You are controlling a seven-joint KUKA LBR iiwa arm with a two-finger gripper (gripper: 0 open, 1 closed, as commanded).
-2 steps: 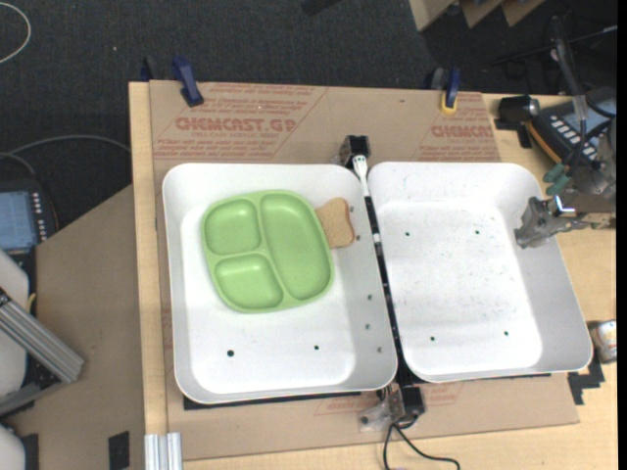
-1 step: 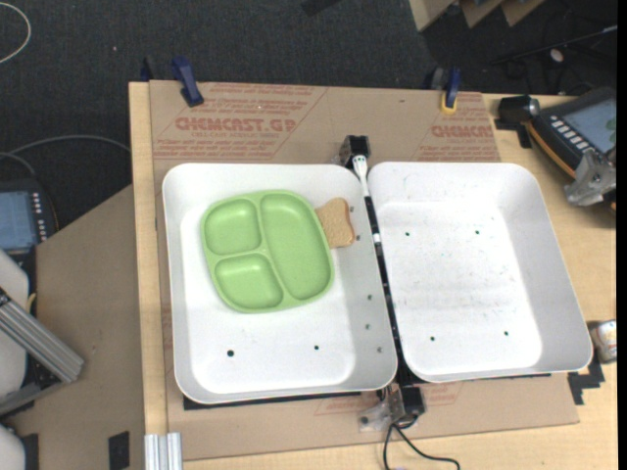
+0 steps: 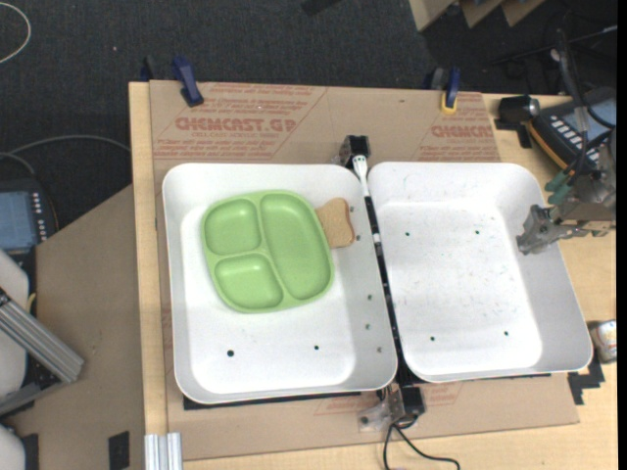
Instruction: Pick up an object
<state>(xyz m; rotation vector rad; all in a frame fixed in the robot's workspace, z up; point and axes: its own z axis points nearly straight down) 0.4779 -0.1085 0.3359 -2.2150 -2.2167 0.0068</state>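
Okay, looking down on 2 white bins sitting side by side on a brown board (image 3: pixel 245 116) printed with red lettering. The left bin (image 3: pixel 274 355) holds the goods: a green plate (image 3: pixel 265 253) with 3 compartments lies flat in its upper half, 2 smaller sections on its left and 1 long section on its right. Tucked against the plate's upper right rim is a tan flat piece (image 3: pixel 336 223), touching the plate and lying close to the bin's right wall.

Over to the gripper (image 3: pixel 534 233): it hangs at the far right rim of the right bin (image 3: pixel 460 302), about midway along that wall, well apart from the plate and the tan piece. From this angle I cannot tell whether it is open or closed, and nothing is seen in its hold. Small dark specks dot the right bin's floor.

Around the edges, a blue clamp (image 3: pixel 186 81) bites the board's top edge at the left, and a yellow clamp (image 3: pixel 451 94) does the same further right. A black clip (image 3: pixel 355 150) sits at the top of the seam between the 2 bins, and a black cable (image 3: pixel 407 439) trails off the board's front edge.
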